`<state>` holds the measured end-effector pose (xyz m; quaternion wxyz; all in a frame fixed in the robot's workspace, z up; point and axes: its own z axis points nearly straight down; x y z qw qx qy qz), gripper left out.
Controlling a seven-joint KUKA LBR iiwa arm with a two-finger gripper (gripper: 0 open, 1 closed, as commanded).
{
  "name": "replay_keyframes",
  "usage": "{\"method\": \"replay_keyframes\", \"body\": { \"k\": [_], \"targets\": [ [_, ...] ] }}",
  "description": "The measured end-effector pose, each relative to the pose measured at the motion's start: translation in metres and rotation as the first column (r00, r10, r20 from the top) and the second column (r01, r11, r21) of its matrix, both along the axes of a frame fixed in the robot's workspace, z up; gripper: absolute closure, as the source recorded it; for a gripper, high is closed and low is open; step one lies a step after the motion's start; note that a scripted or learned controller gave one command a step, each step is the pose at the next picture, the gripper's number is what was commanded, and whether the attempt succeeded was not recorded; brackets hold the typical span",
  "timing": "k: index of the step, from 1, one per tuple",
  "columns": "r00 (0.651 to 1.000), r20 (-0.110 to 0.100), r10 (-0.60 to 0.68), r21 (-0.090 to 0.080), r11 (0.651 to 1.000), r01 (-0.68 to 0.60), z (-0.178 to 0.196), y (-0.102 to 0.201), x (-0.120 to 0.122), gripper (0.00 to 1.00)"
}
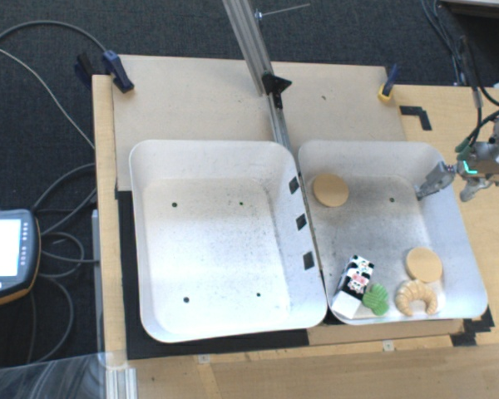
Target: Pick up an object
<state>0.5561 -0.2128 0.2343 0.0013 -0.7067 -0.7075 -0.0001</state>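
Camera view: hand point(449, 185) at right bin point(449, 248) far-right rim, 2 fingers spread, gripping nothing.

Right bin holds two tan discs point(331, 190) point(423, 264), croissant point(418, 298), green toy point(375, 300), cow-print box point(355, 283)

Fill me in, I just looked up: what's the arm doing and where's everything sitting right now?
The gripper sits at the right edge of the right bin, up near its far corner, with nothing seen between its fingers. The pickable items all lie in that bin: a round tan disc near its left wall, and along the front edge a cow-patterned carton, a green toy, a croissant and a second tan disc. No pick yet.
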Motion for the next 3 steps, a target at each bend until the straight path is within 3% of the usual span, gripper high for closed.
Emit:
{"method": "replay_keyframes", "body": {
  "k": [1,3],
  "targets": [
    [1.000,0.000,0.000,0.000,1.000,0.000,0.000,0.000,0.000,0.00],
    [1.000,-0.006,-0.001,0.002,1.000,0.001,-0.125,0.005,-0.010,0.00]
  ]
}}
